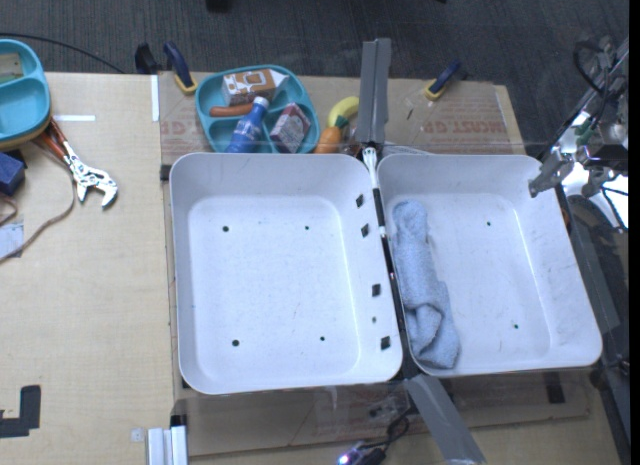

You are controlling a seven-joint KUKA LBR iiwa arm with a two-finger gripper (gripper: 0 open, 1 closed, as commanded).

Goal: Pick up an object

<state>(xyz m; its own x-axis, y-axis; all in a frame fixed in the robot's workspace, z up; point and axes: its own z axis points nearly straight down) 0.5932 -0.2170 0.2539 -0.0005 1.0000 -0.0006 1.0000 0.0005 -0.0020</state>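
Note:
A crumpled grey-blue cloth [421, 284] lies in the right bin [505, 273]. It stretches along that bin's left wall, from near the back to the front corner. The left bin [270, 278] sits beside it, and a row of small black clips runs down the divider between the two.
Behind the bins stand a teal tray [212, 103] of toy food and a banana [343, 111]. A wrench [88, 181] and a teal dish [20, 88] lie on the wooden bench at the left. Cables and a metal bracket [580, 153] crowd the right edge.

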